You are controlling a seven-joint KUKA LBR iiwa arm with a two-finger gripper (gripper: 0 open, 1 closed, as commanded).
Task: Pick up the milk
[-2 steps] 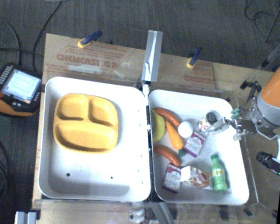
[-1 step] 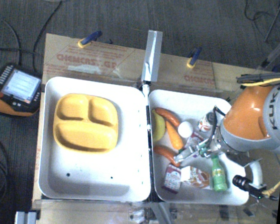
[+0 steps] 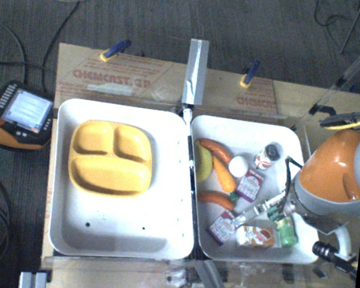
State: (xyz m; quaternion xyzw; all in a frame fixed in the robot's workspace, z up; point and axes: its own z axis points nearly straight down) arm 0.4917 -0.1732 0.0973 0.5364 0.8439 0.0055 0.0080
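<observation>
Fingers (image 3: pixel 257 211) low among cartons — milk (image 3: pixel 255 235) just beside.

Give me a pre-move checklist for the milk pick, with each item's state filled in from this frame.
1. Gripper is over the right bin, where the small items lie: ok.
2. Milk identified among the items: cannot tell; two small purple cartons and a bottle look possible, labels too small to read.
3. Finger state known: cannot tell.
4. Target free of neighbours: not ok; the carrots, the cartons and a red and white packet lie crowded together.
5. Yellow tray in the left bin is out of the arm's way: ok.
</observation>
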